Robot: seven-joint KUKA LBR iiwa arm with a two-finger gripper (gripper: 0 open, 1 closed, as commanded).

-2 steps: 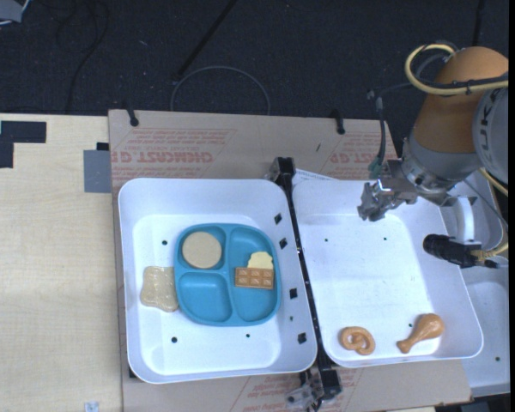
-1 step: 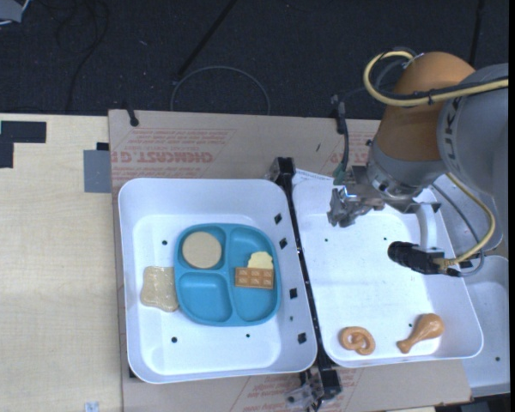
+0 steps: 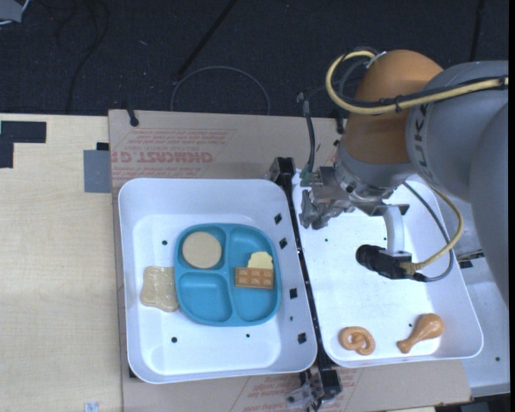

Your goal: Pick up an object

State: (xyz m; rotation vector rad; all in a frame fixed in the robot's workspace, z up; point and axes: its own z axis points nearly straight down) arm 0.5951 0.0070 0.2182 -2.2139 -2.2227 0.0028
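My gripper [image 3: 314,211] hangs over the upper left corner of the right bin [image 3: 463,316], close to the rim shared with the left bin, with nothing seen in it. A brown pretzel [image 3: 357,340] and a tan drumstick [image 3: 421,331] lie near the right bin's front wall, well below the gripper. The left bin [image 3: 146,213] holds a blue divided plate [image 3: 208,303] with a round tan cookie [image 3: 201,249], a waffle square [image 3: 253,278] and a pale yellow wedge [image 3: 261,261]. A slice of toast [image 3: 160,288] lies just left of the plate.
The grey arm and its orange band [image 3: 395,93] cover the right bin's upper right. A black fitting [image 3: 380,260] on a cable hangs over the bin's middle. Cardboard [image 3: 197,148] lies under both bins; the wooden benchtop [image 3: 43,256] stretches to the left.
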